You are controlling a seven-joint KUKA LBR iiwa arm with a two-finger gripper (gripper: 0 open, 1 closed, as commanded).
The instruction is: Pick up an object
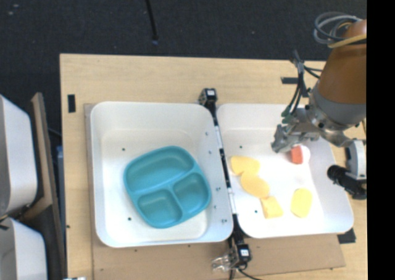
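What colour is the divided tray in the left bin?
Teal blue. The tray shows clearly in the camera view.

Bench: pale wood, looks like plywood, matt, faint grain.

Two bins, left and right: white plastic, smooth, slight sheen, walls lit brighter than the floors.

Divided tray: teal plastic, smooth, soft satin finish.

Yellow pieces: smooth, matt, plastic-looking.

Small red-orange piece: smooth; material cannot be told.

Arm: orange band glossy with a soft highlight, grey shell below it smooth and duller.

Gripper: grey metal look, hard-edged, matt.

Floor beyond bench: dark, speckled, rough like carpet.
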